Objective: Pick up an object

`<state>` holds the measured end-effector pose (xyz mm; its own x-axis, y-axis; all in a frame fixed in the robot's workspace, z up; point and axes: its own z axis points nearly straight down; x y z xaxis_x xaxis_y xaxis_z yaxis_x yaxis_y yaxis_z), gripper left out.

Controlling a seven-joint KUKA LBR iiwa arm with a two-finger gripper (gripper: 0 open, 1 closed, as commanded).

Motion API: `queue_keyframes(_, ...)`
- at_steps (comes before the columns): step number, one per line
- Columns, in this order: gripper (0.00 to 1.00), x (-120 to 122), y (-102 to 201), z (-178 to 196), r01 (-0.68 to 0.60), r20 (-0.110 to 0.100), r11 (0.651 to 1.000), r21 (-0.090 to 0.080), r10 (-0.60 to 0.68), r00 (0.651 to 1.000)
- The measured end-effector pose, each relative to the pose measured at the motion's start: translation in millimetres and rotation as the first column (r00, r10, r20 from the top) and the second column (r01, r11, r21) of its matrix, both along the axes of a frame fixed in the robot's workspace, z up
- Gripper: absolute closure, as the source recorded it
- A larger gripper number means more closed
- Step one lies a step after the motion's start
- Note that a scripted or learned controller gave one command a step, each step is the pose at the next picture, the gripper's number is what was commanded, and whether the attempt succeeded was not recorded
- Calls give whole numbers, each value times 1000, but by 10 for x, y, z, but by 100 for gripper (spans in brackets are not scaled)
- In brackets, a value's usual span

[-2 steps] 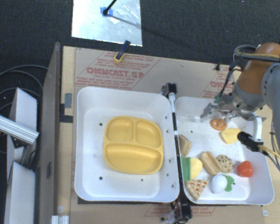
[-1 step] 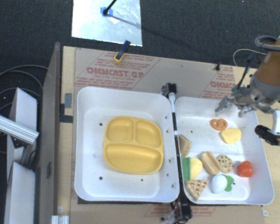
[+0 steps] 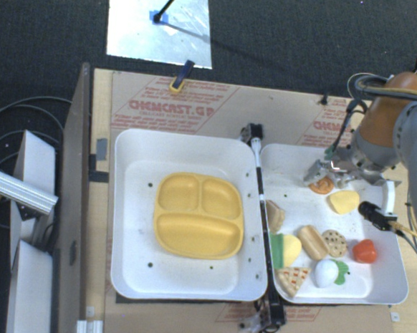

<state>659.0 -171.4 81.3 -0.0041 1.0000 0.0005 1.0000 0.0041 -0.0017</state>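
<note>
Two shallow white plastic bins sit side by side on a cardboard sheet. The left bin [image 3: 129, 213] holds a glossy yellow tray [image 3: 198, 215], round-cornered, moulded into three hollows.

The right bin [image 3: 393, 284] holds small toy foods. A pale yellow wedge [image 3: 343, 202] lies at about 1 o'clock from the bin's middle. A matte red tomato [image 3: 364, 250] sits at 3 o'clock. A tan bun [image 3: 314, 243] lies at the centre, touching a round dotted cookie [image 3: 334, 243]. A smooth white egg [image 3: 324, 272] rests at 6 o'clock beside a waffle-textured triangle [image 3: 293, 279]. A green-and-yellow piece [image 3: 282, 248] lies at 9 o'clock, and a beige lump [image 3: 274, 215] lies against the divider.

The grey metal gripper [image 3: 328, 176] hangs at 11 o'clock in the right bin, directly over a small orange-red piece [image 3: 323, 185]. Whether it is wide, narrow or clasping the piece I cannot tell.
</note>
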Motion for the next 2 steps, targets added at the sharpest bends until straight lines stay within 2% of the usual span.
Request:
queue_keyframes(1,100,30,-8,161,-2,10,1000,-3,2,1000)
queue_keyframes(2,100,118,812,634,-7,8,1000,1,7,1000)
